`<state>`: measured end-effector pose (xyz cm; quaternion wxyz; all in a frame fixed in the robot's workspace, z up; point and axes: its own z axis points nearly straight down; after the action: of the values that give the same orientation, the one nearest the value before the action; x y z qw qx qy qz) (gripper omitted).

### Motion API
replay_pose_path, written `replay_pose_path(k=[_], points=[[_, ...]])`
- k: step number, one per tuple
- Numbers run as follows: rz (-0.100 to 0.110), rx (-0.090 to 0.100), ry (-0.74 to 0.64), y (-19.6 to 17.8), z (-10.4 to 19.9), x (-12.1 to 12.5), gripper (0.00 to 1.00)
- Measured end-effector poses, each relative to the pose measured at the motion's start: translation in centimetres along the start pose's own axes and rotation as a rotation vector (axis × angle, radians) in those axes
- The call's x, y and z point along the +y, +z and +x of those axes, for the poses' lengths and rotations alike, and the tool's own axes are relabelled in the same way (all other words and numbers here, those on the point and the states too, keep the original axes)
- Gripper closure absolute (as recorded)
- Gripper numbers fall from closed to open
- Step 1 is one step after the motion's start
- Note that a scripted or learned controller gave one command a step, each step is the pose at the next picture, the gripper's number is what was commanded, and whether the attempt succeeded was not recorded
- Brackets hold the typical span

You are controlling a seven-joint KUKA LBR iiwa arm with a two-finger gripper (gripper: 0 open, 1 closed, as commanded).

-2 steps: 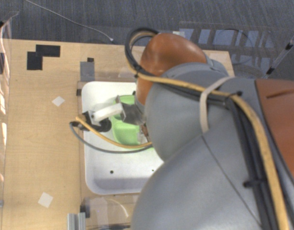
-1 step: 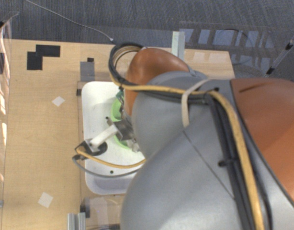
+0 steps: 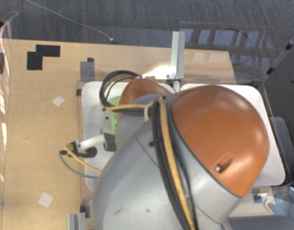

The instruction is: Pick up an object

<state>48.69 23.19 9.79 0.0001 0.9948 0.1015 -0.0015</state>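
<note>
Claw state, spread or pressed together, cannot be told: the arm (image 3: 147, 190) lies over the place where it reaches down into the left bin (image 3: 92, 111), and its bulk covers whatever is below.

That arm takes up most of the view. 1 large orange dome (image 3: 219, 138) sits over the right bin (image 3: 276, 169), so that this bin shows as little more than a white strip along its far and right edges. A smaller orange cap (image 3: 137, 91) rises beyond it, over the far part of the left bin. Black cables and a yellow one run across the grey housing, and a black cable loop (image 3: 116, 78) arches above the left bin's far edge.

Of the bin's contents, 1 green object (image 3: 113, 118) can be made out: a narrow, pale lime sliver in the far half of the left bin, tucked against the arm. Its shape and full outline are hidden, and what it touches cannot be judged.

Near the left bin's left edge, a white fitting (image 3: 91, 143) with a dark end juts out, and yellow wires (image 3: 80, 161) curl from it over the tabletop (image 3: 41, 128). What it belongs to is hard to make out.
</note>
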Motion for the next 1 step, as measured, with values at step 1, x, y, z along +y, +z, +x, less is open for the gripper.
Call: replay_pose_path(k=[1], points=[[0.005, 0.011, 0.0, 0.72, 1.68, -0.04, 1.0]])
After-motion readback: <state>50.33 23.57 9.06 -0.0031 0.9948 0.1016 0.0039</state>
